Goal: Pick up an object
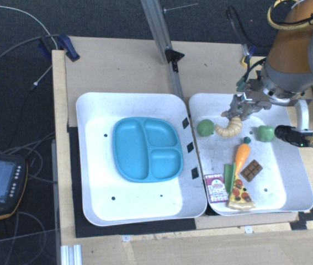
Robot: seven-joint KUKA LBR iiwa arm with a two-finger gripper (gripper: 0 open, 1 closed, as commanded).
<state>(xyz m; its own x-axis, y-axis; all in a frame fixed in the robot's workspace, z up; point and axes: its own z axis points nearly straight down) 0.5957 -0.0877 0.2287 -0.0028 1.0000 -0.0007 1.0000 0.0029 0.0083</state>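
Note:
My gripper (238,112) hangs low over the back of the right bin (288,197), directly above the far end of a tan croissant (228,129). It looks very close to the croissant, but I cannot make out contact. A green ball (205,127) lies to the croissant's left and a green lime-like piece (265,132) to its right. Nearer the front lie an orange carrot (242,157), a brown chocolate piece (251,170), a green strip (228,176), a pink card (215,187) and a pizza slice (240,196).
The left bin (95,197) holds a blue divided plate (147,148). A metal pole (159,24) slants down to the gap between the bins. The arm's orange and grey body (297,43) reaches in from the upper right.

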